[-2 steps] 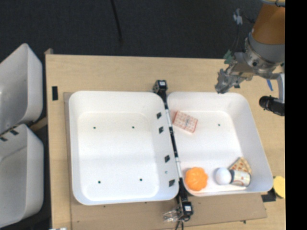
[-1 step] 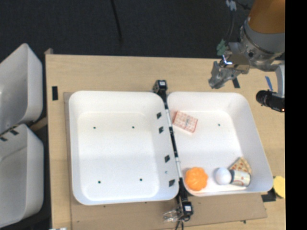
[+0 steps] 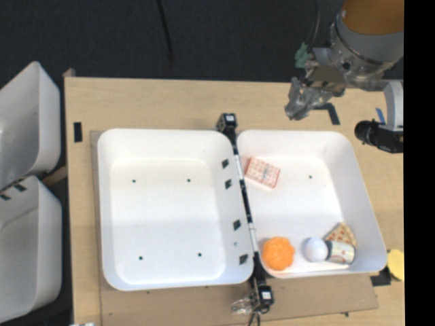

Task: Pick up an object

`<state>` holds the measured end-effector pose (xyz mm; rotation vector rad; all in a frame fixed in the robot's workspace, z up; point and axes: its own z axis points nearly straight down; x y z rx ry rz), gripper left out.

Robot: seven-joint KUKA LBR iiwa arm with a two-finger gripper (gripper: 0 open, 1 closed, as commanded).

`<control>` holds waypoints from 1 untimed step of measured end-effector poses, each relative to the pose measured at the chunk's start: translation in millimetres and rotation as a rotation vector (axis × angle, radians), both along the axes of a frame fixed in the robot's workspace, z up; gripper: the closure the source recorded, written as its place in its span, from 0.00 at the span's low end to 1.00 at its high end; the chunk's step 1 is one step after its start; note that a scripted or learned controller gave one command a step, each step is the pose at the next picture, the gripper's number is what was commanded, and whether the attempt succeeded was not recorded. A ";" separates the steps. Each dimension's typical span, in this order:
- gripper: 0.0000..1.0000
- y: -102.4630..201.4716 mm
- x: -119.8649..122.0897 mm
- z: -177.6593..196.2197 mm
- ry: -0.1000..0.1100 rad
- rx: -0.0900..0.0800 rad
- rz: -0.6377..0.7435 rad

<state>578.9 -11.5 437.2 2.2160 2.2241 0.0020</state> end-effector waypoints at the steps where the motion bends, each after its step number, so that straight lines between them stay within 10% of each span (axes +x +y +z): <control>1: 1.00 50.3 -9.9 -3.6 0.002 0.000 -0.001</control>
